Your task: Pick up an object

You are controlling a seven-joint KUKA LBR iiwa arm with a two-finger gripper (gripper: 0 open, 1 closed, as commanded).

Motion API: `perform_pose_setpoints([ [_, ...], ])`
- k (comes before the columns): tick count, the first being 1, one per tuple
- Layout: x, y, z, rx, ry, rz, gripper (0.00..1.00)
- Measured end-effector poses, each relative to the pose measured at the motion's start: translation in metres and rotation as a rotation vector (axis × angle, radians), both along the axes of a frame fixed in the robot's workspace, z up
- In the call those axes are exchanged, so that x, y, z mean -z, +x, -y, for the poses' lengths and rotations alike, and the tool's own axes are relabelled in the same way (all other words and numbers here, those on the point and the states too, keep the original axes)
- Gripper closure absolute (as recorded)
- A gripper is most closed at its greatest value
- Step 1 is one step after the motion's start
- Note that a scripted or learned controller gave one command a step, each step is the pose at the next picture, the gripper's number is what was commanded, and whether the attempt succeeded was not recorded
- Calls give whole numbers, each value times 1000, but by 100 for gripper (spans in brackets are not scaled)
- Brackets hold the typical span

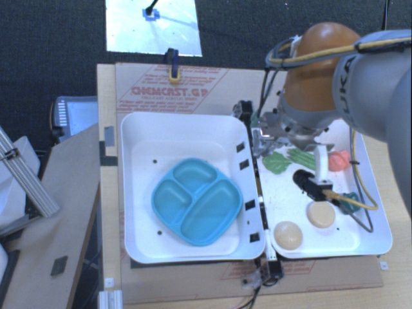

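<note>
The arm (380, 89) is being covered by a smooth, rounded grey shell, and dark lettering is being displayed along its left edge. To the left of that shell, a glossy orange band (318, 63) is being shown as a domed, bulging section. The band is being crossed by a yellow cable (309, 52), with a thin pale cable (281, 46) looped at its left. On the band's near side, a grey wrist ring (302, 122) is being lit.

Big red letters spell CHEMCAST GP across the pale paper-faced sheet (168, 91); the smaller red lines around them are too blurred to read.
</note>
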State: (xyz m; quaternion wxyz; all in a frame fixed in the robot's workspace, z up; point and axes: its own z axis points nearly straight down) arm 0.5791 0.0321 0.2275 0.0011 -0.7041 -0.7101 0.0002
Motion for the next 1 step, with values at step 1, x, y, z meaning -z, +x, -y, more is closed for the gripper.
perform_pose_setpoints([
  [1,9,-22,-57,-2,1,1,100],
])
